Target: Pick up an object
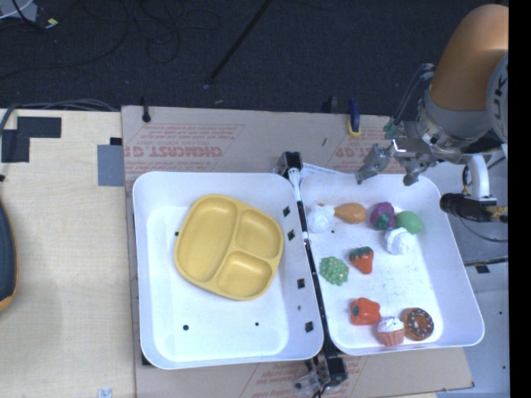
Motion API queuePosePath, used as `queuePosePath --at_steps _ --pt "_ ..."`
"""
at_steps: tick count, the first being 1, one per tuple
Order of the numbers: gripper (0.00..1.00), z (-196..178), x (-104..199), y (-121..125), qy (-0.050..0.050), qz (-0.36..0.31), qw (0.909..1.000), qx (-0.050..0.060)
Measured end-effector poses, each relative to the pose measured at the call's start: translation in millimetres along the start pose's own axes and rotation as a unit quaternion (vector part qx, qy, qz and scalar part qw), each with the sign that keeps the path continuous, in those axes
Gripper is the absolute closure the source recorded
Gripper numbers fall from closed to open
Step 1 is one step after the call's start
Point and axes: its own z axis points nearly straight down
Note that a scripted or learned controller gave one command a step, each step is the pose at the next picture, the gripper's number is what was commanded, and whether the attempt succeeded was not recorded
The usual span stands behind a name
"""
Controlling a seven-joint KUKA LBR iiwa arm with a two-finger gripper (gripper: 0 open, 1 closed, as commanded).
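Camera view, above the bench: the arm, its orange band cut off at the right edge, holds its gripper over the far rim of the right bin, the two fingers spread wide with nothing between them. Much of the wrist is a tangle of grey metal and cables that is hard to make out. Toy foods lie scattered in that bin: a white piece beside an orange oval, a purple item touching a green one, another white lump, a strawberry, a green knobbly piece, a red pepper, a cupcake and a chocolate doughnut near the front corner. The left bin bears a yellow three-compartment plate. Both bins sit on a cardboard sheet printed with red lettering that runs upside down and is too blurred to read with confidence. A dark object is cut off at the left edge.
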Motion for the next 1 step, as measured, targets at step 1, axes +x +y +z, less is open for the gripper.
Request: queuePosePath --at_steps 1 --pt "1.0 -10.2 -0.1 0.2 0.0 0.0 1.0 0.0"
